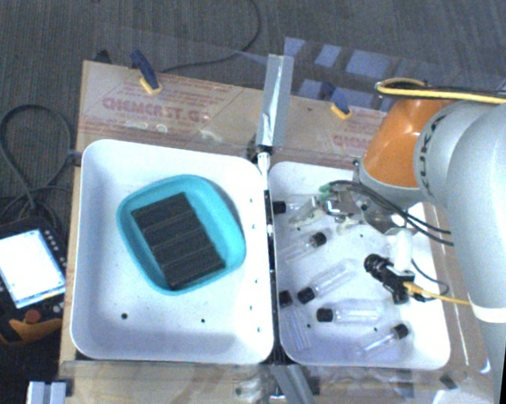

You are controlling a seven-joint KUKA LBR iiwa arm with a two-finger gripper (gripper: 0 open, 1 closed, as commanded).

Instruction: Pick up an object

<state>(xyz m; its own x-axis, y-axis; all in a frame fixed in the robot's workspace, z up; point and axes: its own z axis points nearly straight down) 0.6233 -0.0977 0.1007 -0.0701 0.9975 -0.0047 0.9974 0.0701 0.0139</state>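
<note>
Camera view | clear vials with black caps scattered across right bin | my end effector above its far edge, grip state: cannot tell | advice: descend centred over one isolated vial, off the bin wall.

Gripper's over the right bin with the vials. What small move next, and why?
Probably lower straight down toward the nearest vial. The gripper sits over the right bin's upper part, nothing shows between its fingers, and the clear, black-capped vials lie scattered just below it in the view.
</note>
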